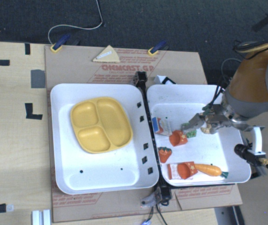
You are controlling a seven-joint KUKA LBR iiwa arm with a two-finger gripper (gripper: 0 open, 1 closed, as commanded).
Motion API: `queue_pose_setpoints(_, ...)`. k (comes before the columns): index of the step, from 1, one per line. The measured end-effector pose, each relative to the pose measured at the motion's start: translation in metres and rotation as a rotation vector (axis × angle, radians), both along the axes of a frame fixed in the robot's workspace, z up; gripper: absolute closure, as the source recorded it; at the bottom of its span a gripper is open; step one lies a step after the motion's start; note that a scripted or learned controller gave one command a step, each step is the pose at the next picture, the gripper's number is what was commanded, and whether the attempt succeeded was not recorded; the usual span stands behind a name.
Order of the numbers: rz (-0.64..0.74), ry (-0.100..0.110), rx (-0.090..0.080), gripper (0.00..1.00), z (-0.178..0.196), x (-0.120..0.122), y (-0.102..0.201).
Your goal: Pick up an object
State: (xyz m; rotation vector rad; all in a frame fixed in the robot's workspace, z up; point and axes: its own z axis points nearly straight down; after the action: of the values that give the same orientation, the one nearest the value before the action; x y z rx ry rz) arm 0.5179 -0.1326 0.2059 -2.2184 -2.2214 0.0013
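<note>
Pale wood tabletop (12,139) carries a cardboard sheet (124,62) with two white bins: the left bin (63,172) holds a yellow divided plate (101,124), and the right bin (227,146) holds the toys. The gripper (190,124) hangs low over the right bin with its dark fingers (193,122) reaching toward the bin's middle, but I cannot tell whether they are apart or closed, and nothing shows between them. The pick looks not yet made: a red strawberry (178,138) lies just below the fingers, a smaller one (165,153) farther below and left, a carrot (208,169) and red piece (185,169) well below.
</note>
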Motion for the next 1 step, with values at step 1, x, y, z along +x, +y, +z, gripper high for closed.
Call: queue_pose_setpoints(1,0.0,-0.02,-0.008,0.0,-0.1054,0.0519,0.004)
